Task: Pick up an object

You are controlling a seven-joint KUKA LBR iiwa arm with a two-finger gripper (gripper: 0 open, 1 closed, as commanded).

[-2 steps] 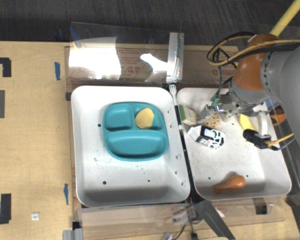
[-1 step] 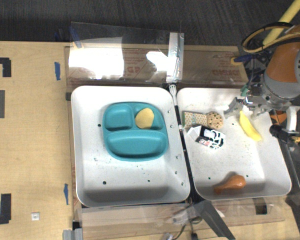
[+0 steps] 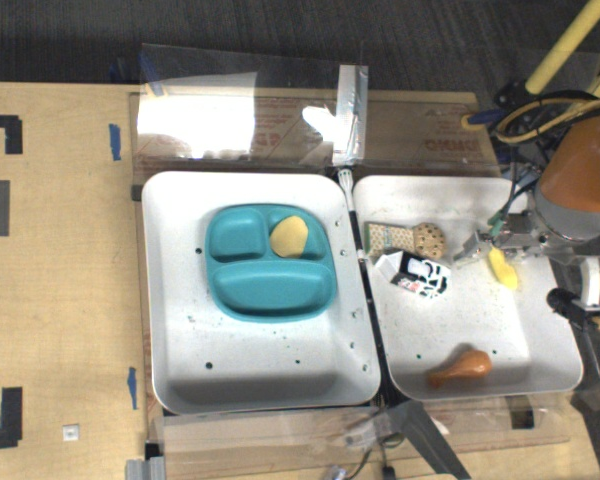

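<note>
Red print on the cardboard (image 3: 450,138) behind the bins, at 12 o'clock: too faint to read. Black-and-white packet (image 3: 421,274) in the right bin (image 3: 540,318): bold markings, no legible word. Beside it, at 11 o'clock, a green patterned card (image 3: 384,236), with no readable lettering. Just at 3 o'clock of the card, touching it, a speckled tan disc (image 3: 429,238).

Arm (image 3: 578,183) in from 3 o'clock, over the right bin's far corner. Gripper (image 3: 488,238) low near the 1 o'clock part of that bin, just beside a yellow piece (image 3: 502,269). Open or closed: cannot tell. Nothing seen held.

Yellow piece lying flat on the bin floor, long axis from 11 to 5 o'clock, well apart from the packet at its 9 o'clock. Open floor at its 6 o'clock and toward the 3 o'clock wall.

Brown piece (image 3: 461,366) near the 6 o'clock wall, long axis roughly 8 to 2 o'clock, thin end toward 8, thick end toward 2. Bare floor between it and the packet.

Left bin (image 3: 180,298): teal plate (image 3: 270,288) with three compartments, in the middle, with clear margins all around. Round yellow item (image 3: 289,236) in the compartment at 1 o'clock.

Clear sheet (image 3: 240,118) upright behind the left bin. Cables (image 3: 525,113) at 1 o'clock, outside the bins.
</note>
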